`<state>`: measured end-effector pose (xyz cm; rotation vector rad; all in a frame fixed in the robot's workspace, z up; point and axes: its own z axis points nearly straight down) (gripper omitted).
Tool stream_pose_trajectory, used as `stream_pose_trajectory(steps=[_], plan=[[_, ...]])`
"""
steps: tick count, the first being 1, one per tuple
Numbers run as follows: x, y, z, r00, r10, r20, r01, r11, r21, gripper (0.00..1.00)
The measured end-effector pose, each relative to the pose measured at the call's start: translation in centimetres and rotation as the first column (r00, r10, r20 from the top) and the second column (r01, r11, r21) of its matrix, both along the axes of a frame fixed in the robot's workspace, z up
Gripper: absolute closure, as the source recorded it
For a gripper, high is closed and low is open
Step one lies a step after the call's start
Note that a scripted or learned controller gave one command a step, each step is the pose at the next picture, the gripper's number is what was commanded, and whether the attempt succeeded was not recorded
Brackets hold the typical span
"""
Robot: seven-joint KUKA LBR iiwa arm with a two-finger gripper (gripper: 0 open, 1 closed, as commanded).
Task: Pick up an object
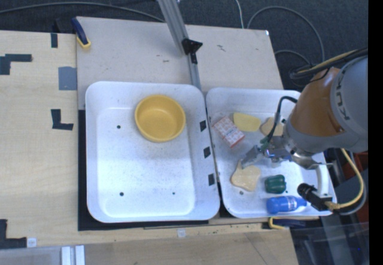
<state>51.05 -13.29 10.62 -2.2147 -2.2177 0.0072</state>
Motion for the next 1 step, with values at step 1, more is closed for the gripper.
stream_pose_trajectory(steps=[1], plan=[[0.25,-0.06,-1.19,1.0,-0.001,0.012,0.001,1.0,0.0,0.0]])
